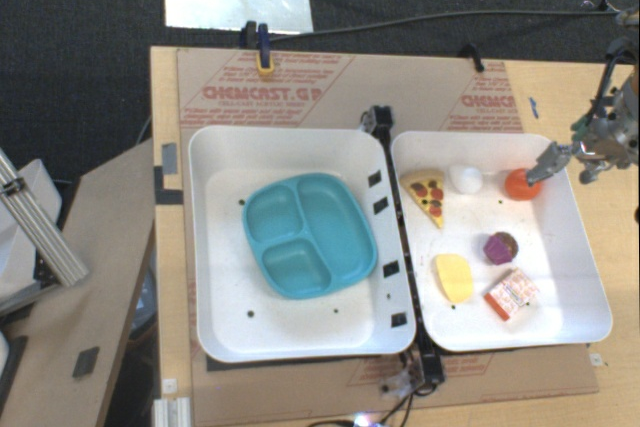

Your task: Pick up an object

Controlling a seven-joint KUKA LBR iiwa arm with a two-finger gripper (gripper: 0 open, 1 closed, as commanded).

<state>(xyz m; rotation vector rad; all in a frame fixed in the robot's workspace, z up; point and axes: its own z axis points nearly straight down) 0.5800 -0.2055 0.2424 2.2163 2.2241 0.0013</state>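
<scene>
The right bin (pixel 590 300) holds several small toys: a pizza slice (pixel 427 195), a white ball (pixel 465 178), an orange-red ball (pixel 518 184), a purple piece (pixel 500 247), a yellow piece (pixel 454 277) and a red-and-white packet (pixel 512 294). My gripper (pixel 567 167) hangs over the bin's far right corner, open, with nothing between its fingers. Its left finger (pixel 545 165) points down toward the orange-red ball and ends at that ball's right side. The other finger stands near the bin's right wall.
The left bin (pixel 215 245) carries a teal divided plate (pixel 308 235). A black divider with clips (pixel 392 215) runs between the bins. Cardboard lies under both bins, and a black cable crosses the dark floor behind the bench.
</scene>
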